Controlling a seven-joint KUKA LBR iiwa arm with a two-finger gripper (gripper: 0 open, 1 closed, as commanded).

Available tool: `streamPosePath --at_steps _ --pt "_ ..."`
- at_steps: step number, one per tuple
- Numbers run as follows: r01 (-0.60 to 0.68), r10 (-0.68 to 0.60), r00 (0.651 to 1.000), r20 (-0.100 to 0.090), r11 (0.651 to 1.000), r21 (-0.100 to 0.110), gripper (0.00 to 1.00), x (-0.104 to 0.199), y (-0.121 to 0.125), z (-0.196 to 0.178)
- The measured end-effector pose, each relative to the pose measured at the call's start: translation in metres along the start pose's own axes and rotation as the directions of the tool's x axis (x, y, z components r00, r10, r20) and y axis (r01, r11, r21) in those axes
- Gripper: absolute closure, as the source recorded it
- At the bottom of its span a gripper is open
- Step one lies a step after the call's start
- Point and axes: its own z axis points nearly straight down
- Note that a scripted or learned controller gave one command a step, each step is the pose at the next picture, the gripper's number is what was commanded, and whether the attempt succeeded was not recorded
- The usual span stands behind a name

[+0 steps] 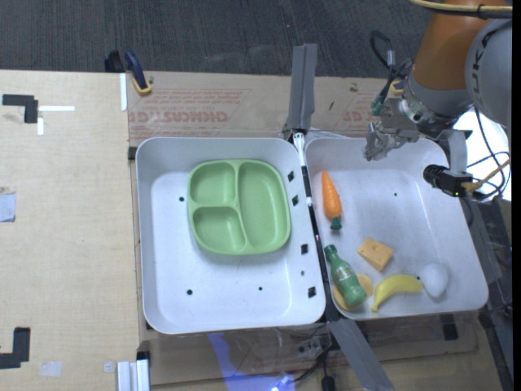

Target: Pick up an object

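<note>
Carrot (330, 195), likely a light, stiff, smooth toy best pinched across its middle, lies by the right bin's (456, 243) left wall, below the empty gripper (379, 147).

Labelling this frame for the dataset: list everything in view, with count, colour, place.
bins: 2, white, side by side on bench
divided plate: 1, green, left bin
carrot: 1, orange, right bin, near divider
cheese wedge: 1, yellow-orange, right bin centre
bottle: 1, green, right bin front
banana: 1, yellow, right bin front
white object: 1, white, beside banana
arm: 1, grey, orange band, upper right
pincer: 1, over right bin's back edge
</note>
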Motion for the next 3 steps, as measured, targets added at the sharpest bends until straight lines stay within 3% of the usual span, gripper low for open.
streamPosePath --at_steps 1,2,3 --pt "0.000 0.000 1.000 0.000 1.000 0.000 0.00 0.000 0.000 0.000" --pt "0.284 -0.284 0.959 -0.001 0.959 -0.002 0.00 0.000 0.011 0.107" --pt "0.229 -0.229 0.973 0.000 0.973 -0.002 0.00 0.064 0.011 -0.012"
